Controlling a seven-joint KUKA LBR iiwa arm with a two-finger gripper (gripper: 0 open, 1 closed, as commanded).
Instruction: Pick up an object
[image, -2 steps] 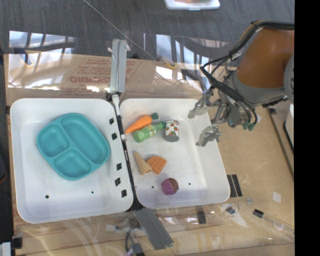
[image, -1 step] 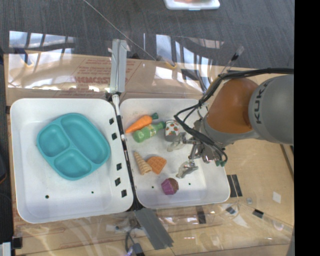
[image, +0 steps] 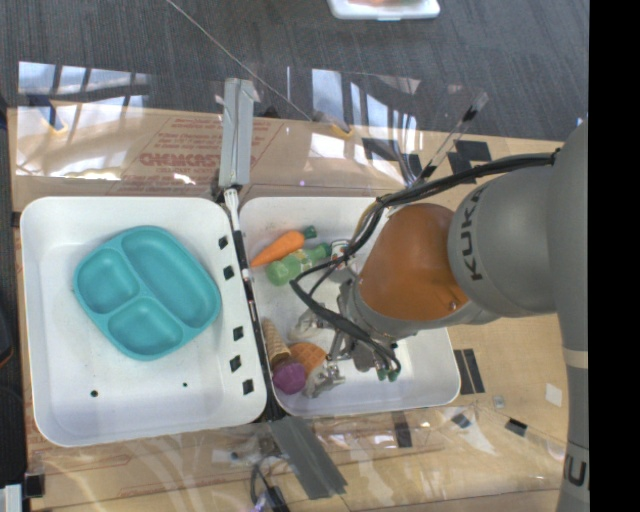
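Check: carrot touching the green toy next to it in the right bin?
Touching. Camera view shows the carrot lying against the green toy, with no white bin floor visible between them.

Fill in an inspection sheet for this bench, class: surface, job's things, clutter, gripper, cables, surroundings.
Surface: two white bins, left bin and right bin, side by side.
Job's things: carrot, green toy, ice-cream cone with purple scoop, all in the right bin.
Clutter: teal divided plate in the left bin.
Gripper: gripper low over the right bin, beside the cone.
Cables: black cables along the arm.
Surroundings: dark floor beyond the bench.
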